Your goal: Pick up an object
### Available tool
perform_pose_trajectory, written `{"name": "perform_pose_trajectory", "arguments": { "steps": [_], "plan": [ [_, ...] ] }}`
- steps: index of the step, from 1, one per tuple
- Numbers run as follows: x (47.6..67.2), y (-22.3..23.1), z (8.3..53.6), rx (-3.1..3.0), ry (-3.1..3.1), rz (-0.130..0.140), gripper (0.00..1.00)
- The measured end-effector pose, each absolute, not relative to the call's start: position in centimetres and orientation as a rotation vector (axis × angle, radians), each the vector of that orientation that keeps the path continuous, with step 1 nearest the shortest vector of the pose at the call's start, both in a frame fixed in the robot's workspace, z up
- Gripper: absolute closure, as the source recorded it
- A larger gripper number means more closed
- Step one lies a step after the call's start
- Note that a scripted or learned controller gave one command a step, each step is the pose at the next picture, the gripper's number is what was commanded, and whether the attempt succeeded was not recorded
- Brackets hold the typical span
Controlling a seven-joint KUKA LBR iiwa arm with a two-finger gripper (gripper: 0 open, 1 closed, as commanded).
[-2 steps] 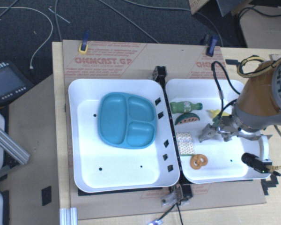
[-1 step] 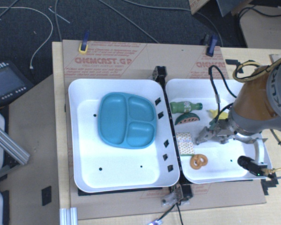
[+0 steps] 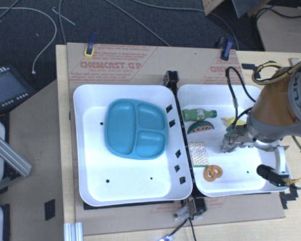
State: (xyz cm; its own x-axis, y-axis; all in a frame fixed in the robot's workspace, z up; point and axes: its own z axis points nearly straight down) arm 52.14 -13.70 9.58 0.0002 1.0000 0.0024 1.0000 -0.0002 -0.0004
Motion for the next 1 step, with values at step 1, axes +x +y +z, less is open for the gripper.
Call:
{"name": "perform_pose_trajectory", "arguments": {
  "steps": [1],
  "plan": [
    [52.89, -14.11, 15.74, -2.225, -2.227, -0.006, 1.0]
  ]
}}
